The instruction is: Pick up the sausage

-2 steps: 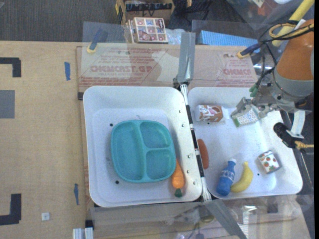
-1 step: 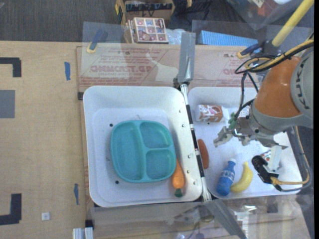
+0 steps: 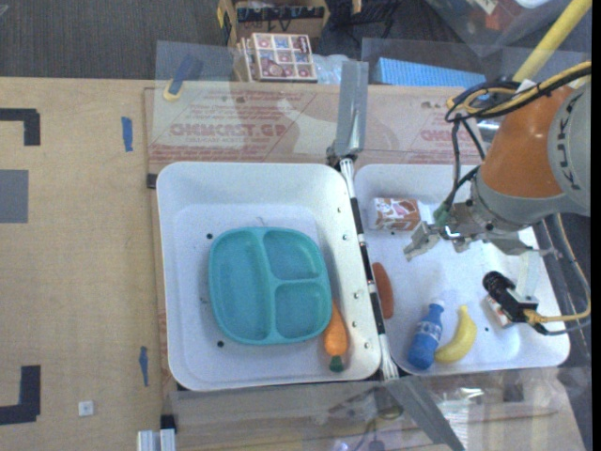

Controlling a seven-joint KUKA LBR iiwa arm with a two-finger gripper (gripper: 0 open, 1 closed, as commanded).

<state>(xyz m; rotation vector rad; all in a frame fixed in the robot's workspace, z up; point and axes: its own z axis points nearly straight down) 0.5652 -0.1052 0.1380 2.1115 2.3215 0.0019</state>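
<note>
The sausage [image 3: 382, 289] is a short reddish-brown link lying lengthwise in the right bin [image 3: 545, 346], close to its left wall. My gripper [image 3: 420, 241] hangs over the middle of that bin, above and to the right of the sausage and apart from it. It points down and to the left from the grey wrist with the orange band. The sausage lies fully in view with nothing touching it.
The right bin also holds a snack packet [image 3: 395, 214] at the back, and a blue bottle [image 3: 425, 334] and a banana [image 3: 458, 335] at the front. In the left bin [image 3: 178, 252] are a teal divided plate [image 3: 270, 285] and a carrot [image 3: 336, 334].
</note>
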